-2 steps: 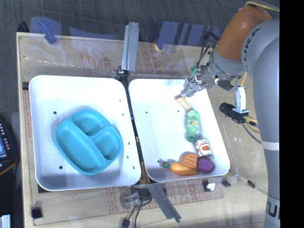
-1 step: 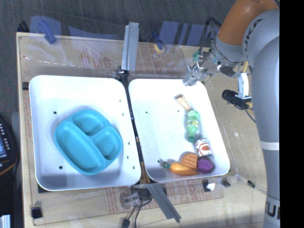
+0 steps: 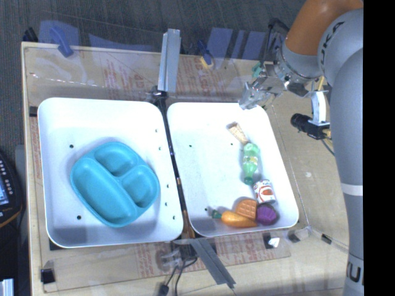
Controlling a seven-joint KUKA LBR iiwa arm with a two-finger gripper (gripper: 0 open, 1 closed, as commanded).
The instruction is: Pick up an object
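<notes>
Teal divided plate [image 3: 114, 180] in left bin [image 3: 55, 113], flat, nothing else with it. Right bin [image 3: 197, 122] holding all the small stuff, strung along its right side: tan stick-like piece [image 3: 237, 132] highest, then green bottle [image 3: 250, 161], long axis roughly up-down along the bin wall, slightly tilted; below that small red-and-white can [image 3: 264, 192], then orange carrot [image 3: 236, 218], waffle-brown piece [image 3: 246, 208] and purple piece [image 3: 266, 214] packed together at the near right corner, touching or close to it. Gripper [image 3: 254, 95] at far right corner of right bin, over the rim, above the objects, nothing seen between its tips; open or closed state not readable at this blur. Nearest candidates: tan piece, then green bottle, both lying down-frame and slightly left of gripper, toward near edge. Probable next move: travel along that wall line and descend, jaws set across bottle's short axis. Corner cluster riskier, crowded.
</notes>
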